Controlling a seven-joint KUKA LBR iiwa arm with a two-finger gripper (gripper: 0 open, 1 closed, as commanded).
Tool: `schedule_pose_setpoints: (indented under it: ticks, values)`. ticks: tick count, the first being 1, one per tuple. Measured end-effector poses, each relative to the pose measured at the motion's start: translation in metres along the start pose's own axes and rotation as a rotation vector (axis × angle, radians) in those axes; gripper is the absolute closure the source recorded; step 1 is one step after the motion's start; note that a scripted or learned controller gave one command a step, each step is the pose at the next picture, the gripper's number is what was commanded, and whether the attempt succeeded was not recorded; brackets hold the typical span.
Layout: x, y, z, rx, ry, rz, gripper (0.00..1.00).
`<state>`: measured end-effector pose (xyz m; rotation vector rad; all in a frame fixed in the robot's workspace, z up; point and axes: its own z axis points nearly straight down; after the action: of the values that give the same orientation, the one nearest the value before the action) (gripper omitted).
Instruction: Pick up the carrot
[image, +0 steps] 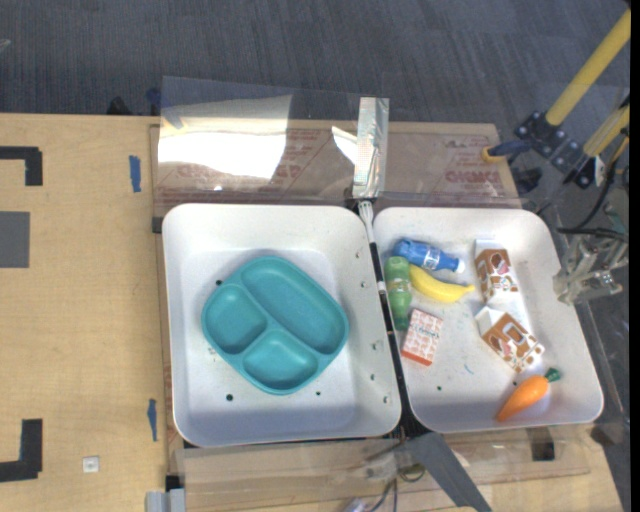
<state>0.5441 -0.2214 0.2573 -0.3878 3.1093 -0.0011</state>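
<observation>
The gripper (588, 272) is pale grey metal with a faint shine, and its outline is blurred. Thin dark cables (603, 205) curve above it. Screws and markings are too blurred to tell.

On my bench (70, 300) sit two white bins. The left bin (190, 250) holds a teal divided plate (275, 322). In the right bin (570, 400) I see a blue bottle (428, 257), a green bottle (400, 290) beside a banana (442, 288), a pink carton (422, 337), and two brown-and-white cartons (494, 272) (511, 339).
</observation>
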Motion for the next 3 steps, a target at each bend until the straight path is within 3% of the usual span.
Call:
schedule_pose_setpoints:
  ticks: [1, 2, 3]
  values:
    - [0.04, 0.008, 0.124, 0.0, 0.003, 0.108, 1.0]
    - [0.04, 0.009, 0.125, -0.001, 0.004, 0.107, 0.0]
    - [0.039, 0.008, 0.141, 0.017, -0.038, 0.18, 0.0]
